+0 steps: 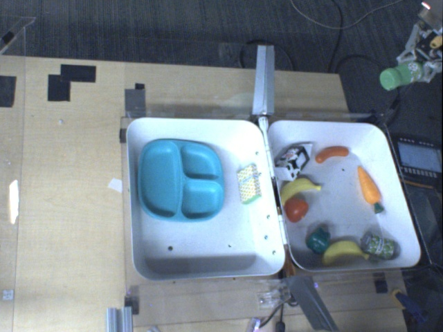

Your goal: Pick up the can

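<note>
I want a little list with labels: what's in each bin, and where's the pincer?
left bin: blue tray, small packet
right bin: two bananas, carrot, sausage, red fruit, teal cup, can, black-and-white toy
pincer: top right, off the bins, by a green object
can: lying at bin's front right

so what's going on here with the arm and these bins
The end effector is up at the top right, off the bins, with a green object at its tip. The can lies in the right bin, near its lower right corner, beside a banana. The left bin holds a blue divided tray.
</note>
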Motion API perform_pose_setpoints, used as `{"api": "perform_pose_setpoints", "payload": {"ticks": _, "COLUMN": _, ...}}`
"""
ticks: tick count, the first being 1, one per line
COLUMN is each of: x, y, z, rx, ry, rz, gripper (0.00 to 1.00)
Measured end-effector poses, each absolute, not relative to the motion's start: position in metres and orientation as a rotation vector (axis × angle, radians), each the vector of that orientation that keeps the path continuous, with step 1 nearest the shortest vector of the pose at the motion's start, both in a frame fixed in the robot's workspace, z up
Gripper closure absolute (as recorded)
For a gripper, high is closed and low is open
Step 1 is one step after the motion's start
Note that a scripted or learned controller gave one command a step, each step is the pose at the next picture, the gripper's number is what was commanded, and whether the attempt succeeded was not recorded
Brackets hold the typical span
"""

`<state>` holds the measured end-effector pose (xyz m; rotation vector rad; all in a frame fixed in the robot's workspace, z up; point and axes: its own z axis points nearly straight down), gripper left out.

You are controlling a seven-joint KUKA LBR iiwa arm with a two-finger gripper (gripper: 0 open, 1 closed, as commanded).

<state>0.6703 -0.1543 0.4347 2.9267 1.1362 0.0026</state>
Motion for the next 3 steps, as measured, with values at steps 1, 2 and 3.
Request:
{"api": "perform_pose_setpoints", "payload": {"ticks": 1, "x": 0.659, "y": -0.096, "z": 0.434, "rx": 2.893, "ry": 1.222, "rz": 0.001, "gripper": 1.00}}
{"api": "perform_pose_setpoints", "payload": {"ticks": 2, "x": 0.656, "y": -0.073, "z": 0.435, "rx": 3.111, "ry": 0.440, "rz": 0.004, "gripper": 1.00}}
{"api": "perform_pose_setpoints", "payload": {"ticks": 3, "x": 0.649, "y": -0.017, "z": 0.433, "rx": 2.909, "ry": 1.184, "rz": 0.000, "gripper": 1.00}}
